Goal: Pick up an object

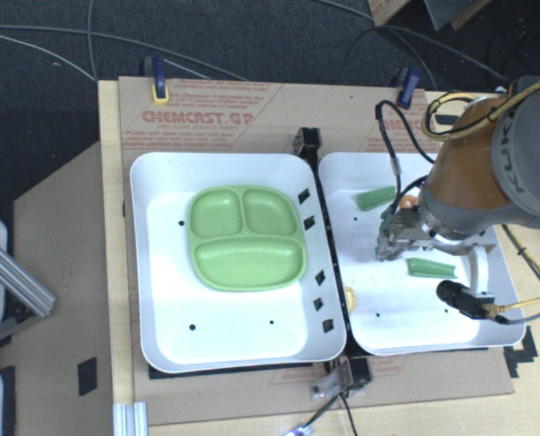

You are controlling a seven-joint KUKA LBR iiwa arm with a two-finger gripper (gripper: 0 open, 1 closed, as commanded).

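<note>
Two flat green pieces lie in the right bin (406, 330). One green piece (375, 198) rests near the bin's far left part, the other green piece (431, 267) sits toward the middle right. My gripper (395, 241) hangs low over the bin floor between them, closer to the nearer piece but apart from both. The orange-banded wrist (465, 175) covers the bin's far right area.
The left bin (161, 316) holds a green divided plate (246, 238) near its centre. A black ridge with clips (317, 243) separates the bins. Cables (393, 134) loop from the arm over the right bin's far edge, and a black connector (461, 298) hangs near its front right.
</note>
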